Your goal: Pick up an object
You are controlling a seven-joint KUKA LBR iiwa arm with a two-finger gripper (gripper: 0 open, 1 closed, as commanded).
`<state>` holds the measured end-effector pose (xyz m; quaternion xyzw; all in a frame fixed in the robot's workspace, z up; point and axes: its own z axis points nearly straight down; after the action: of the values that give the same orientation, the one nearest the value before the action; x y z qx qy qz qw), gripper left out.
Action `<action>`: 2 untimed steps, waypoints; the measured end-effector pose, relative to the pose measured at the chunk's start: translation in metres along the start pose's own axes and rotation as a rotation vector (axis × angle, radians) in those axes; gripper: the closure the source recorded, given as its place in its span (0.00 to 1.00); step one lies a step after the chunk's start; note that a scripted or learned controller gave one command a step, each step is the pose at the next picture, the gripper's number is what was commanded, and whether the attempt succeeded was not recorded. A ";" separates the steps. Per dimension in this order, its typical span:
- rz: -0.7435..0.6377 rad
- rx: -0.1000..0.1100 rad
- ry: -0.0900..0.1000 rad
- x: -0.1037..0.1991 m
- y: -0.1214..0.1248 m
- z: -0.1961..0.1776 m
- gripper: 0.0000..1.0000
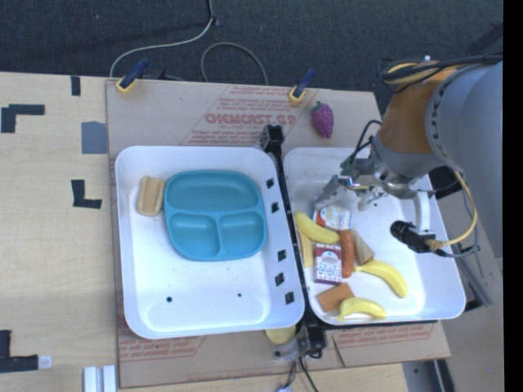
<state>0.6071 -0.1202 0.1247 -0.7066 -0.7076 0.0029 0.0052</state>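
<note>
My gripper hangs low over the back middle of the right bin, fingers apart with nothing between them. Just below it lies a white and red packet. Beside that are a yellow banana, an orange sausage and a red box. Two more bananas and an orange block lie toward the bin's front. The grey arm with its orange band covers the bin's back right part.
The left bin holds a blue divided plate and a tan slice at its left. A purple grape bunch lies on the cardboard behind the bins. Black clips line the wall between the bins.
</note>
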 end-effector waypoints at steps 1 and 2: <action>0.002 -0.036 -0.019 0.019 -0.020 0.033 0.00; -0.004 -0.024 -0.004 0.046 0.019 -0.067 0.00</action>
<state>0.6272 -0.0739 0.1917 -0.7052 -0.7090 -0.0041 -0.0048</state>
